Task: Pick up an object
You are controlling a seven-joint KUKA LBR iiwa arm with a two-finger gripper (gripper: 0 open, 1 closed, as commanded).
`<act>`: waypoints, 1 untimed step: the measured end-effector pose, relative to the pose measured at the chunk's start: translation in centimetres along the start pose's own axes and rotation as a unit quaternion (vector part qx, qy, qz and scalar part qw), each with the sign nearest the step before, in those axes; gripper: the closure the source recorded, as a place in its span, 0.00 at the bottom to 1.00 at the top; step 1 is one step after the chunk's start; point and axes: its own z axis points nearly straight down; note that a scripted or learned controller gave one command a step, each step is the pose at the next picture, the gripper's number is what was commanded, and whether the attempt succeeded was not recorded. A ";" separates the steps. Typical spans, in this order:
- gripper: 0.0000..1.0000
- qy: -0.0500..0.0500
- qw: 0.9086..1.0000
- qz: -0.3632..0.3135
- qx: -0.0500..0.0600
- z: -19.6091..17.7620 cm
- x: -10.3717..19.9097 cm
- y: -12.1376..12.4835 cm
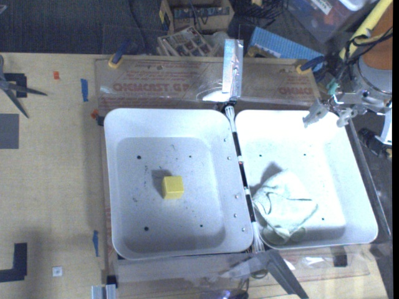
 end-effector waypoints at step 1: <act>0.00 0.000 0.997 -0.073 0.000 11.8 8.1 2.0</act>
